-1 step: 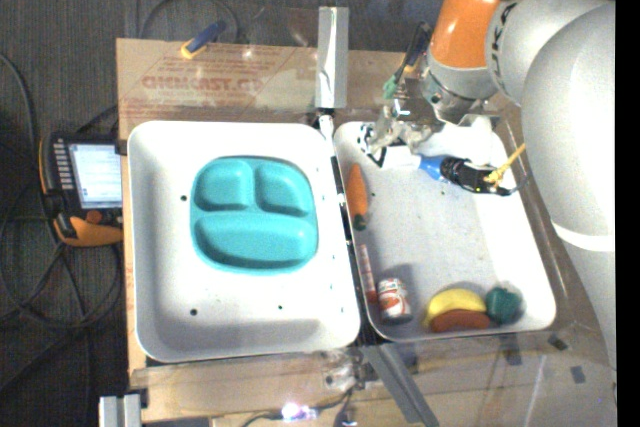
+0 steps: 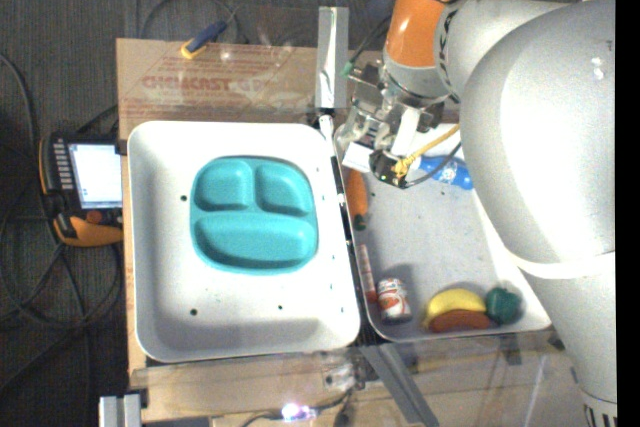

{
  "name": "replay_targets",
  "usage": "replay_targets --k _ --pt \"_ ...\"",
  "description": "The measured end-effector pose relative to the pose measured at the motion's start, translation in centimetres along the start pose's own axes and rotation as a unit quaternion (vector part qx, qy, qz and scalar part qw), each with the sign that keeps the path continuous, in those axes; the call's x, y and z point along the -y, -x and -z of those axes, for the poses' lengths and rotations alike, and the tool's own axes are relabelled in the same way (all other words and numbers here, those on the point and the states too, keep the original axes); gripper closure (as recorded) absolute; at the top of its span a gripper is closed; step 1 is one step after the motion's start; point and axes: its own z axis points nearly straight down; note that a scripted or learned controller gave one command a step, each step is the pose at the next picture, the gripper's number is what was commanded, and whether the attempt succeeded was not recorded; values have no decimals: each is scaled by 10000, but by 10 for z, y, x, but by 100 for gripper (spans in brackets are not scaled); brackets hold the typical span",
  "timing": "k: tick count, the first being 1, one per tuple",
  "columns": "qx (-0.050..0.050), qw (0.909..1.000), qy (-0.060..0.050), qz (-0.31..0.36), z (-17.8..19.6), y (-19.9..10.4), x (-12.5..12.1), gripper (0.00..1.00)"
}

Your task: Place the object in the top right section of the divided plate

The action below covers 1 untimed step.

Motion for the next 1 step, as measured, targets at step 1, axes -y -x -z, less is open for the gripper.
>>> replay_targets --k 1 --pt "-56 9994 68 333 49 -58 39 100"
